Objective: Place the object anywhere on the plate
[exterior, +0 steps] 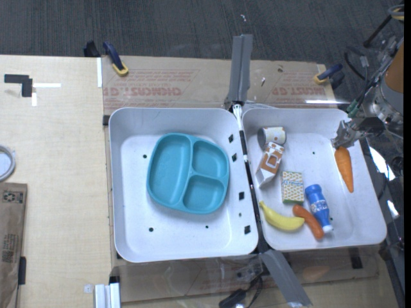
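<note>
Carrot [345, 168]: orange, tapered, hangs upright above the right bin [359, 236], near its right wall, thick end up and tip pointing down. Its top sits between the fingers of the gripper [345, 141], which are clamped on it; a grip at the thick end lets the rest hang free of the clutter below.

Gripper: at the end of the arm [385, 104], which reaches in from the right.

Plate [188, 172]: teal, three compartments, nothing on it, in the left bin [125, 236], well apart from the carrot. Judged: carry not yet made; the divider between the bins must be crossed.

Right bin, other contents: cup [273, 135], carton [270, 163], small box [292, 187], blue bottle [318, 206], banana [281, 217], second carrot [309, 221]. All lie loose, left of the held carrot.
</note>
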### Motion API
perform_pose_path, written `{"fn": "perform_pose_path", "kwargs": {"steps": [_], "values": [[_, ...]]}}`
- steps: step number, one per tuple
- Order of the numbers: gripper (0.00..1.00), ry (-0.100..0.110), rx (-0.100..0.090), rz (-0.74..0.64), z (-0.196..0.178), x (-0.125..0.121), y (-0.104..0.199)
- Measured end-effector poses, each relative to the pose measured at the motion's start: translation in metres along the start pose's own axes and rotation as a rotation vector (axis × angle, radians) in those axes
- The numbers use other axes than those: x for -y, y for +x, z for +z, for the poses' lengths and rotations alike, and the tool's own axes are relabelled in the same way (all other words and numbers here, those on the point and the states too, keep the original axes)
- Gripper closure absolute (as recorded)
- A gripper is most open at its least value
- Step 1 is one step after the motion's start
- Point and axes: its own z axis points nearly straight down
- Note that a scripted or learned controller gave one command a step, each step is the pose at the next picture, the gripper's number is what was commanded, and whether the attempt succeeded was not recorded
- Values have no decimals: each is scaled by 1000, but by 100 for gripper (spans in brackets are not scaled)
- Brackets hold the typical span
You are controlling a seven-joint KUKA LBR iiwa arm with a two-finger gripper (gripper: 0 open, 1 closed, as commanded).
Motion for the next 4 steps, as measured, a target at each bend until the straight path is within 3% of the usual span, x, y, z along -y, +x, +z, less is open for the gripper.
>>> {"fn": "perform_pose_path", "kwargs": {"steps": [1, 2, 3, 4], "values": [[100, -1, -1, -53, -7, -16, 76], [100, 1, -1, -25, 43, -53, 170], [100, 1, 0, -276, 52, -39, 236], [0, 1, 0, -276, 52, -39, 236]]}}
